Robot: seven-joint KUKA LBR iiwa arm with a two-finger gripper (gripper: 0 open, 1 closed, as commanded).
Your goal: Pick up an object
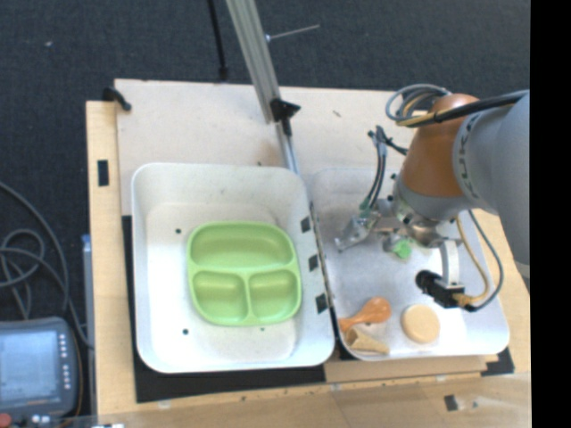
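Seen from above, the arm's gripper [370, 230] hangs over the far-left part of the right bin [495, 333], low over bare floor near the divider between the bins. Whether it is spread or closed cannot be told here, and nothing shows in its grasp. A small green object [402, 249] lies just beside it, partly under the wrist.

Against the near wall lie an orange ice-cream cone toy [368, 321] and a round tan cookie-like disc [420, 324], close together. The left bin [156, 239] holds a green divided plate [243, 271].

The pick looks not yet made. The cone and disc hug the near rim, leaving little room on that side; the bin's centre is open.
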